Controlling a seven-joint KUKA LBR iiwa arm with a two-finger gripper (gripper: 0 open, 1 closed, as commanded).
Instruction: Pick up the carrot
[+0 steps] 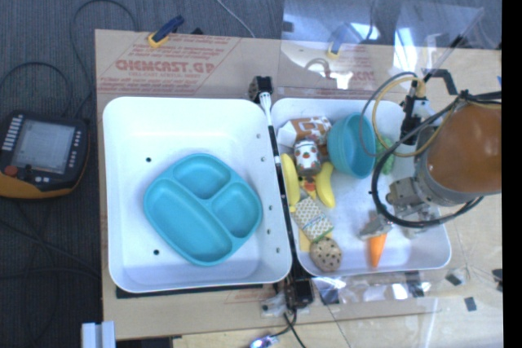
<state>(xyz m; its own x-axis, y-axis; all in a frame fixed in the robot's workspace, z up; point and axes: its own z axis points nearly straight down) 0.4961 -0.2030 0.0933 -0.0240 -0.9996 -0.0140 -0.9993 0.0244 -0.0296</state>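
The carrot (375, 251) is a short orange cone lying near the front wall of the right bin (424, 257), its tip pointing toward the front. My gripper (378, 226) hangs from the grey and orange arm directly over the carrot's thick upper end, touching or nearly touching it. The arm's body hides how the gripper stands on the carrot.
The right bin's left half holds a blue bowl (352, 144), two yellow bananas (326, 185), a spotted cookie (328, 254), a checkered piece (311, 214) and a brown packet (308, 129). A blue divided plate (204, 208) lies in the left bin (130, 126). Cables loop over the arm.
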